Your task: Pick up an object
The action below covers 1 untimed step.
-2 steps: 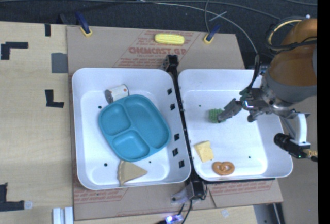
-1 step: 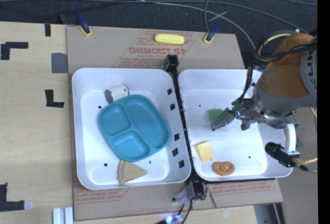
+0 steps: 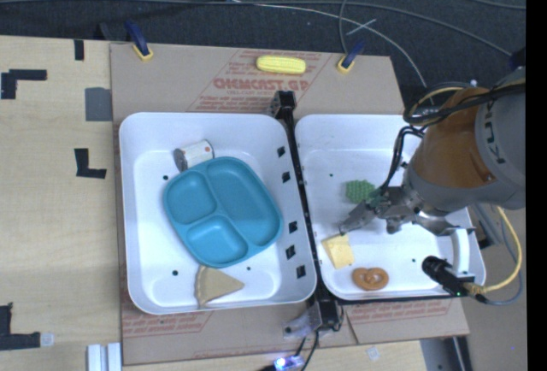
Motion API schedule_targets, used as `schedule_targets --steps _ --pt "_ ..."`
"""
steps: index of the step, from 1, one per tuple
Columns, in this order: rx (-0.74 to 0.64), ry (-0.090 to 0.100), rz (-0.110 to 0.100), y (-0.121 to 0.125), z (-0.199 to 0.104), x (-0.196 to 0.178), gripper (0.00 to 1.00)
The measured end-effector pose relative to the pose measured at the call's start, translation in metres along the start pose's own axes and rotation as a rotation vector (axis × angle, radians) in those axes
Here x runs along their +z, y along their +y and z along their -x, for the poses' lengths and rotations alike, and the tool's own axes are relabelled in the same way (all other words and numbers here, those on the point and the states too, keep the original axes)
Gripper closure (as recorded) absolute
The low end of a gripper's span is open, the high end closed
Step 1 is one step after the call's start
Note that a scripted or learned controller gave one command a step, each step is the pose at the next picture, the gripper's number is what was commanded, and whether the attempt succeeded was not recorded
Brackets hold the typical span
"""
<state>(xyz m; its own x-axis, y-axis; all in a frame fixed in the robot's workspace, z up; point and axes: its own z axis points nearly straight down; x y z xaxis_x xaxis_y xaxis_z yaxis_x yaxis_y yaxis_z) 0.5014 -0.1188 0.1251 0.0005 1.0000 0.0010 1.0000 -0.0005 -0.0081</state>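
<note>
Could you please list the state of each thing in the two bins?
Blue tray: flat in left bin, compartments empty.
Can: on its side, by the tray.
Tan wedge: flat, left bin's front.
Green piece: right bin, by the pincer.
Yellow block: flat, right bin.
Pretzel: flat, right bin's front.

Red printed lettering on the cardboard sheet [image 3: 239, 79] reads "CHEMCAST GP", slanting just below the yellow corn cob [image 3: 280, 64]. Fainter red print near the sheet's lower edges, far from the cob, is too small to read.
</note>
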Motion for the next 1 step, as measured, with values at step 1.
schedule_targets --steps 1 --pt "-0.001 -0.003 0.008 0.0005 -0.0002 0.0418 0.00"
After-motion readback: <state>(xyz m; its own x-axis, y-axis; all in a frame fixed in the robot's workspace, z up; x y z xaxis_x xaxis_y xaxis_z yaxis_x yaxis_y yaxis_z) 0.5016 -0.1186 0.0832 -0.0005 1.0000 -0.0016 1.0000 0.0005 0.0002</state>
